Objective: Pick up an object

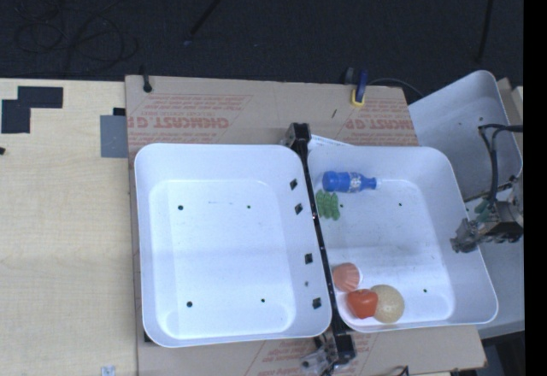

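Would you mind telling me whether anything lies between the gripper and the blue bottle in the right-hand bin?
Nothing visible does. The gripper sits at the right bin's right rim, and the bin floor between it and the blue bottle is bare. The green object and the three round items lie off that line.

The 2 bins [222, 162] are white; the bottle [348, 182] blue, the leafy piece [328, 205] green, the ball [362, 303] red.

Two white bins [222, 162] side by side on printed cardboard [256, 109], dark floor behind.
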Robot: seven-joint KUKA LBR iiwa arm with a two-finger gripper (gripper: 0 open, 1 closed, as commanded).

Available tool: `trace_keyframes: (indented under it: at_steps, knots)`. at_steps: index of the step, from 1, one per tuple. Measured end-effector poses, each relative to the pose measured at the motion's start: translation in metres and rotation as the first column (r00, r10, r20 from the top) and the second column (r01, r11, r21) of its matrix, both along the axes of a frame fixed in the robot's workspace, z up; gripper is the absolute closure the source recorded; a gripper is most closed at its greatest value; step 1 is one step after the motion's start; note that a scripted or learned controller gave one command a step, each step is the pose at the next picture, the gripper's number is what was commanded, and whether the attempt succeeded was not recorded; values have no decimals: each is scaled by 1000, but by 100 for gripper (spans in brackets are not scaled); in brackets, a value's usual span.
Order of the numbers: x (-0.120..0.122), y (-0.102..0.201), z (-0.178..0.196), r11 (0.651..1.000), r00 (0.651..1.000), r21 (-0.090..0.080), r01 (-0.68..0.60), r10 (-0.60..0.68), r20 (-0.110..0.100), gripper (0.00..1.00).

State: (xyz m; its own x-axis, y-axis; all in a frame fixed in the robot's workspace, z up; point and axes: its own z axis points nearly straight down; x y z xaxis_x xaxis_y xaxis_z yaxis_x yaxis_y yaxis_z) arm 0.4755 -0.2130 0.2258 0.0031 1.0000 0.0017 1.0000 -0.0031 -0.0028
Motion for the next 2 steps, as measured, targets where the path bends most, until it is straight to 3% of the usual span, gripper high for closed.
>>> trace_keyframes:
  at_steps: [1,2]
  knots:
    - [0,0,-7,1000,1000,0,2,-2,-2,100]
    - [23,8,-10,1000,1000,-1,-6,6,1,100]
